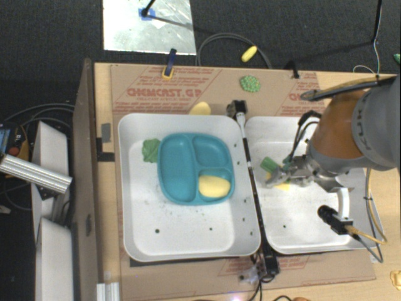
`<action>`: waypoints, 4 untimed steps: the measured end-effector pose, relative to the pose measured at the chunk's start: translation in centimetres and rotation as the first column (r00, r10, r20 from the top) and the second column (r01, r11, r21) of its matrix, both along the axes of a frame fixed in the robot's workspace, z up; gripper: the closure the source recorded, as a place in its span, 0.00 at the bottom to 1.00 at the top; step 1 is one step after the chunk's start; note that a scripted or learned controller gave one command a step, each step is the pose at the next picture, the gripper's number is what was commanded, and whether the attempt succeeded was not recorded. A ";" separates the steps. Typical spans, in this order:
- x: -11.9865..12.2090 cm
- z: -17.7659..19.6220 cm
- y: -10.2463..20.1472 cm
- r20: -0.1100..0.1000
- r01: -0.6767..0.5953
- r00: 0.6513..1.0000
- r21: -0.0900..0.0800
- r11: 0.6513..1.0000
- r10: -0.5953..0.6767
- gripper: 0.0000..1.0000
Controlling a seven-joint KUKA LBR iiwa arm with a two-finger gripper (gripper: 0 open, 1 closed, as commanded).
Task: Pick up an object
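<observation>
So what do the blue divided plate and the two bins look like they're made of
Blue divided plate: probably moulded plastic, judging by its uniform colour, soft sheen and rounded compartments. Left bin and right bin: likely smooth white plastic with rounded corners, though coated metal can't be ruled out.

1. Both bins, the left bin (141, 231) and the right bin (301, 231): white.
2. Divided plate (182, 168) in the left bin: teal blue.
3. Rounded item (213, 185) on that plate: pale yellow.
4. Leafy piece (151, 149) at the plate's left edge: green.
5. Small block (269, 165) in the right bin: green; a sliver (282, 186) near it: yellow.
6. Arm (369, 130): grey, with an orange band (335, 133).
7. Bench board (163, 93): tan cardboard with red lettering.
8. Knobbly disc (250, 83) on the board: green.
9. Floor (44, 42): dark grey.
</observation>
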State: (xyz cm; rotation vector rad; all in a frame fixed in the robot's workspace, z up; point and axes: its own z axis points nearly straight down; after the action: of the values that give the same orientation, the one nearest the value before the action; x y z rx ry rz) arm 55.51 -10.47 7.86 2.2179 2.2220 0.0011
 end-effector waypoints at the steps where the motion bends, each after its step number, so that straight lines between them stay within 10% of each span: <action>1: 5.4 0.7 0.3 0.006 -0.005 1.000 0.000 1.000 0.005 0.00; 2: 1.3 0.5 0.2 -0.004 0.001 1.000 0.001 1.000 -0.001 0.00; 3: 8.6 0.7 -1.0 0.007 -0.005 1.000 -0.001 1.000 0.005 0.00; 4: 5.9 0.6 2.0 -0.003 -0.005 1.000 0.002 1.000 0.005 0.00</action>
State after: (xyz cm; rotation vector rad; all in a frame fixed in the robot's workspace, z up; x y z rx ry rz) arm 61.38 -8.42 8.42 2.2148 2.2294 -0.0003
